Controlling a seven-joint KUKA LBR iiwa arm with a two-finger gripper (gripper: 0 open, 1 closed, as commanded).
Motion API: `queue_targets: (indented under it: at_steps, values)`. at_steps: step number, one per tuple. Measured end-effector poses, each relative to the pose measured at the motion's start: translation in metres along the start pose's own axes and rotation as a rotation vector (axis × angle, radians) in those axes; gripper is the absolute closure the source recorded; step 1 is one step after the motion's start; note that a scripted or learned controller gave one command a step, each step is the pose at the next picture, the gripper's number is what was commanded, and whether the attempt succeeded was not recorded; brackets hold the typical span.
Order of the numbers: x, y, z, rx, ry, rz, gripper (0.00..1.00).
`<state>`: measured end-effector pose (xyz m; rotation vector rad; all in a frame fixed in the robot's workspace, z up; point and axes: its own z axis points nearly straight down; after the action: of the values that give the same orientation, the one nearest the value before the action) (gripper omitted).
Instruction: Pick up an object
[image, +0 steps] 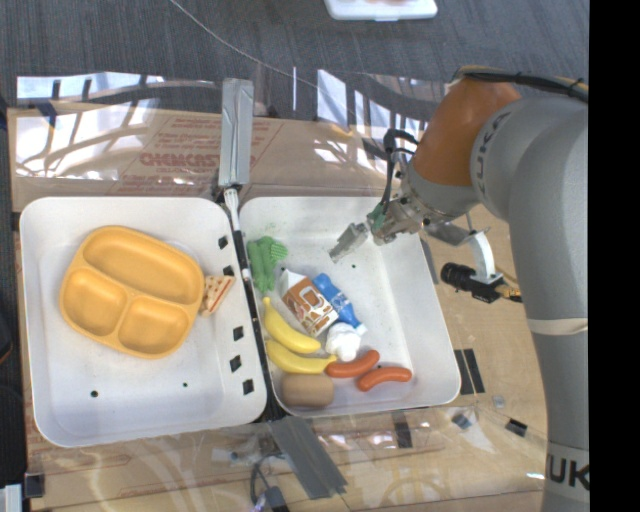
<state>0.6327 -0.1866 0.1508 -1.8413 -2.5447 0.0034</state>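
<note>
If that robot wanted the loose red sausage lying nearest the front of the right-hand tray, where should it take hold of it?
Probably at the middle of the red sausage, coming straight down from above with the pincer closing across its narrow width. It lies flat and lengthwise along the shallow white right bin, with bare floor in front. The second red sausage lies close behind, so that side is tight.

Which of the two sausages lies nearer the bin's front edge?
The right sausage, beside the bin's front rim; the other sits just behind it, touching the bottle's white cap.
</note>
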Motion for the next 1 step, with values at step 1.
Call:
queue_targets:
  at_steps: [1]
  values:
    - [0.0207, 0.0184, 0.0568, 0.008, 0.007, 0.031, 0.00]
